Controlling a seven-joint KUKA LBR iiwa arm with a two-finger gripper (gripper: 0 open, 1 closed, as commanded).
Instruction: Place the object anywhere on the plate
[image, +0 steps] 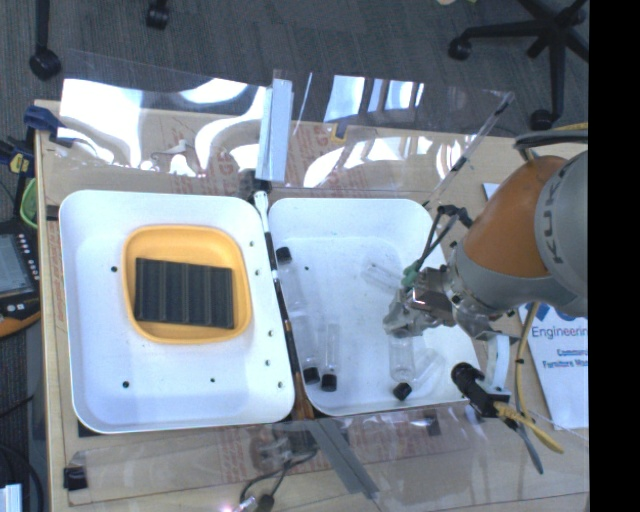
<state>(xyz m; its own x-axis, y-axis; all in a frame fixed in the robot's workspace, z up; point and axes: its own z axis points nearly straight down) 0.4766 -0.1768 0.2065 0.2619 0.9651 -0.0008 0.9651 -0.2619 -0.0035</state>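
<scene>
Two white bins (80, 300) (yellow plate (185, 245) left); gripper (408, 320) over a vial (402, 362), grip unclear.

Two white bins (85, 400), one yellow plate (185, 243), four clear vials (402, 365).

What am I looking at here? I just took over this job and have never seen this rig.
This is one fixed camera looking down at a slant on a bench with two shallow white bins. The grey and orange shape on the right is the robot arm; its gripper is low over the right bin. That bin holds several clear tubes with black caps: one tube lies just below the gripper, two more lie near the middle, another by the left wall. The left bin holds a yellow plate with a dark ribbed insert. I cannot tell whether anything is held.
</scene>
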